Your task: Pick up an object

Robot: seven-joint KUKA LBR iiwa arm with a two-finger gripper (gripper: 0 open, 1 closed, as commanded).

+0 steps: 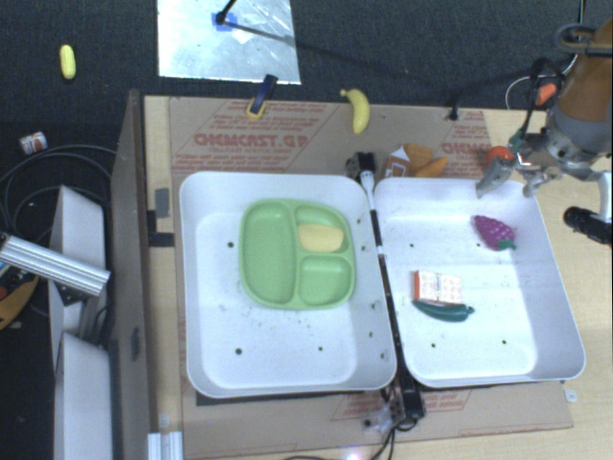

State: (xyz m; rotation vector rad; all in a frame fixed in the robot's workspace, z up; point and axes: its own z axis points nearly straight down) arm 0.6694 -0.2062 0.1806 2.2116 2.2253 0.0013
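The right bin (pixel 536 353) holds a purple bunch of grapes (pixel 494 231) near its back right. A red-and-white box (pixel 439 285) lies nearer the middle, with a dark green vegetable (pixel 444 310) touching its front edge. My gripper (pixel 509 180) hangs over the back right rim of this bin, above and behind the grapes. Its two fingers (pixel 488 177) are spread open with nothing between them. The grey arm (pixel 584 113) reaches in from the right.
The left bin (pixel 211 353) holds a green divided plate (pixel 287 286) with a yellow item (pixel 321 238) in one compartment. A banana (pixel 358 110) and an orange item (pixel 421 164) lie on the cardboard behind the bins.
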